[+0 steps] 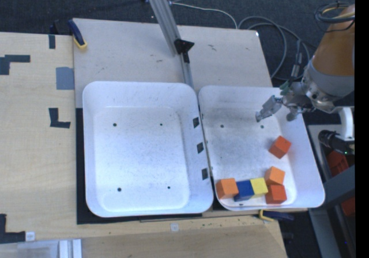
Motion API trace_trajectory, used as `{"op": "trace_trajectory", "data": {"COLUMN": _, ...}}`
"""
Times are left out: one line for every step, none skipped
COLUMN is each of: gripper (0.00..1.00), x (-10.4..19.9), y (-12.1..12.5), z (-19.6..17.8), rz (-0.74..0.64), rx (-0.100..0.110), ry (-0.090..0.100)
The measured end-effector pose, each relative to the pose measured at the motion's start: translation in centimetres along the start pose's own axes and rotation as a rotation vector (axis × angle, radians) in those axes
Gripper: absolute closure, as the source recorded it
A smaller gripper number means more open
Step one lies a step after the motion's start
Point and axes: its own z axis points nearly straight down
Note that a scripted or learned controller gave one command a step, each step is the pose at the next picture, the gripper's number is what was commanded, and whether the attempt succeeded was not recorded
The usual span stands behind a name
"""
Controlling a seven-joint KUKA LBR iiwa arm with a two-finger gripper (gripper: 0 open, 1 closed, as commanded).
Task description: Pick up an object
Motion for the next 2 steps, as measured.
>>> {"op": "trace_trajectory", "data": {"gripper": 0.00, "x": -4.0, "y": -0.7, "z": 11.4, "rz": 0.000, "rx": -0.017, "ry": -0.007}}
{"op": "trace_trajectory", "data": {"gripper": 0.00, "x": -4.8, "y": -3.5, "z": 5.2, "rz": 0.001, "rx": 0.000, "ry": 0.000}}
